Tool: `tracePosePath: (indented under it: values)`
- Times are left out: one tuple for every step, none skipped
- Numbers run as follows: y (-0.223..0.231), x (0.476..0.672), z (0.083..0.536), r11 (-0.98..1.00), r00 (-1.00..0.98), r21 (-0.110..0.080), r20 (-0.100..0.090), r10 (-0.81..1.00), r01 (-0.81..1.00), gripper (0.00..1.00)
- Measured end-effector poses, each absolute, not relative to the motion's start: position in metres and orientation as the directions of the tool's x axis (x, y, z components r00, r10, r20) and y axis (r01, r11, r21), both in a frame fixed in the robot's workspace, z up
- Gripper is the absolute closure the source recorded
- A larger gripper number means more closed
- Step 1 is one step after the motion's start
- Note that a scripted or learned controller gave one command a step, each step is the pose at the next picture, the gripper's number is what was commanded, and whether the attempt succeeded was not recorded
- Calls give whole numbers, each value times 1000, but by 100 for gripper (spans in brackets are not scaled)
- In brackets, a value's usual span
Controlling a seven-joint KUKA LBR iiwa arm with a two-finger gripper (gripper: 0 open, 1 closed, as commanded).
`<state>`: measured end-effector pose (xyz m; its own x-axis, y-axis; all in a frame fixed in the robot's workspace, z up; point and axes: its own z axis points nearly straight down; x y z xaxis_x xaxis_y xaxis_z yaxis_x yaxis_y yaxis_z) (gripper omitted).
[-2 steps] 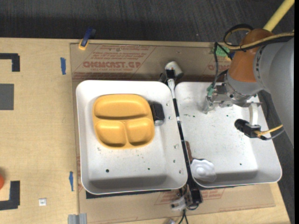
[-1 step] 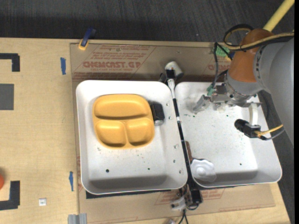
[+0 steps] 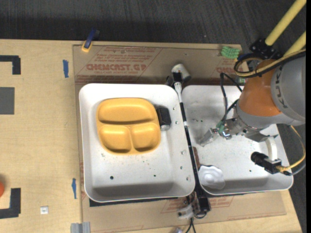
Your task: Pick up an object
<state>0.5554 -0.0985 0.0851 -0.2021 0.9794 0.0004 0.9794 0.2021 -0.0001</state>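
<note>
A yellow three-compartment tray (image 3: 129,124) lies in the left bin (image 3: 131,178), toward its back. A small black and grey object (image 3: 163,117) rests against the tray's right edge, close to the bin's right wall. In the right bin (image 3: 243,149), a pale whitish lump (image 3: 211,174) sits at the front left corner. My gripper (image 3: 206,137) hangs low over the left middle of the right bin, pointing left, with the orange-banded wrist (image 3: 257,101) behind it. It is behind the pale lump and apart from it. Nothing shows held in it.
The two bins meet at a narrow ridge (image 3: 187,130), with a white clip (image 3: 179,72) at its far end. A brown board (image 3: 121,62) lies under both bins. A green tag (image 3: 230,51) sits at the back right, and yellow cables (image 3: 286,18) run overhead.
</note>
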Motion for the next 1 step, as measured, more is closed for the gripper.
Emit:
tracePosePath:
  values:
    - [-127,492,85,-129,129,-2,2,992,992,0]
